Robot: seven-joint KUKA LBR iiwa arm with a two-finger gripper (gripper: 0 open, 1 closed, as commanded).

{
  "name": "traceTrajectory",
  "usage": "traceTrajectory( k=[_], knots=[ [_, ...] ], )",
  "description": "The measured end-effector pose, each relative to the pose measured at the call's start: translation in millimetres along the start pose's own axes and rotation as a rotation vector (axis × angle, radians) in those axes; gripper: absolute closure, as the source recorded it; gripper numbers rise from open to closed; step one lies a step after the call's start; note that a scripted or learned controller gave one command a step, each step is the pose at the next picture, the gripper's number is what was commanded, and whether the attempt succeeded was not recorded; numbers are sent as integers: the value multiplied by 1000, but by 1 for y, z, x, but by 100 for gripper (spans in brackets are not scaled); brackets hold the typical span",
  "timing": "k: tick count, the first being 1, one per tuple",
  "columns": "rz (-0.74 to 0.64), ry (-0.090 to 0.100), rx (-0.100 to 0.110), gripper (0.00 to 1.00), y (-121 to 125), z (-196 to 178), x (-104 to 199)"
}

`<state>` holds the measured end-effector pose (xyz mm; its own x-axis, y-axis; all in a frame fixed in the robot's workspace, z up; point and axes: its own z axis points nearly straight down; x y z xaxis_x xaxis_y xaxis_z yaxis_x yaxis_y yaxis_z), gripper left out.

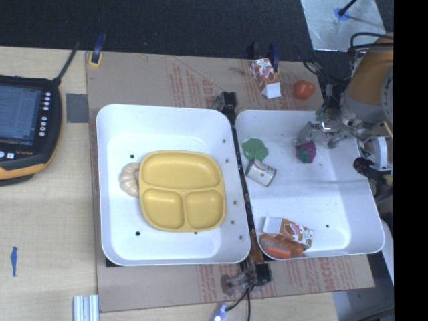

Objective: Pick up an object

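Observation:
My gripper (322, 135) hangs over the far right part of the right bin (348, 199), its fingers spread open with nothing between them. A purple, grape-like object (306, 152) lies just below and left of the left fingertip, close to it. Further left in the same bin are a green leafy piece (254, 148) and a small silver can (260, 172) lying on its side. A flat snack packet (288, 231) and an orange carrot-like item (279, 248) rest at the bin's near edge.
The left bin (120, 233) holds a yellow divided plate (181, 190) with a beige piece (128, 178) at its left side. Behind the right bin stand a small carton (265, 76) and a red tomato (303, 89). A teach pendant (23, 126) lies far left.

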<state>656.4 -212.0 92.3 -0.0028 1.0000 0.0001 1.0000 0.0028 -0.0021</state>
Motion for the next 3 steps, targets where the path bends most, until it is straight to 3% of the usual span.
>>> traceTrajectory(
  k=[1,3],
  knots=[
    [-4,-1,2,0,-11,0,72],
    [0,-1,-1,0,0,0,32]
  ],
)
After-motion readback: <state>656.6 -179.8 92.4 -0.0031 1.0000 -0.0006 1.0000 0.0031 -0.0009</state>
